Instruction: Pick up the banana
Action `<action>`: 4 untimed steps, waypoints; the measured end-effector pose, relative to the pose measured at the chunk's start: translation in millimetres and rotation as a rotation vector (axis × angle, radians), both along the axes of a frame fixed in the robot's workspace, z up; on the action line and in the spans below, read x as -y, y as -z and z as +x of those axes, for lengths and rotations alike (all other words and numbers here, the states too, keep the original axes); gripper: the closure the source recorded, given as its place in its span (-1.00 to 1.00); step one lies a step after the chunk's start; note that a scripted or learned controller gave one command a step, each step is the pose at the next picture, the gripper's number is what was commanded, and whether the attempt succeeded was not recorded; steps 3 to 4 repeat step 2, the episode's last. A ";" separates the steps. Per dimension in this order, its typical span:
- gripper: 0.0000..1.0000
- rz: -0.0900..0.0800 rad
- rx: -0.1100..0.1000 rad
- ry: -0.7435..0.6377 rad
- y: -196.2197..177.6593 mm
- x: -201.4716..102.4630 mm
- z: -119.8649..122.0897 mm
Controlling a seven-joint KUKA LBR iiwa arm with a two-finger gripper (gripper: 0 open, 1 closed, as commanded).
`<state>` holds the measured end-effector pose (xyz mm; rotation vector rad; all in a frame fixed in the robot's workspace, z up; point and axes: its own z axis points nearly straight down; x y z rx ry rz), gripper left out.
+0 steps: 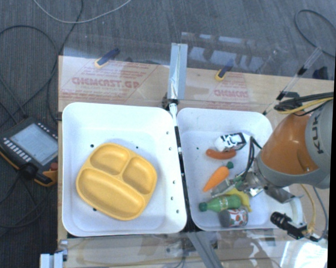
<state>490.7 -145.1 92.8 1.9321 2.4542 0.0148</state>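
Two white bins, one yellow tray.
The left bin (70, 209) holds the yellow tray (117, 180). The right bin (202, 124) holds the banana (242, 197), a carrot (217, 178) and a green bottle (221, 204) beside it.

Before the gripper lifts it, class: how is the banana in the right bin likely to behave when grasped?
The banana looks like a small toy, so probably light and stiff. Its curved, smooth skin may slip or twist between the fingers. It lies wedged against the green bottle and the can, under the gripper, so lifting it could nudge those neighbours.
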 end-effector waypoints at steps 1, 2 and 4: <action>1.00 0.002 0.004 0.001 -8.8 -0.3 1.5; 1.00 0.005 -0.022 0.092 -89.8 -77.5 51.0; 1.00 0.005 -0.022 0.092 -89.8 -77.5 51.0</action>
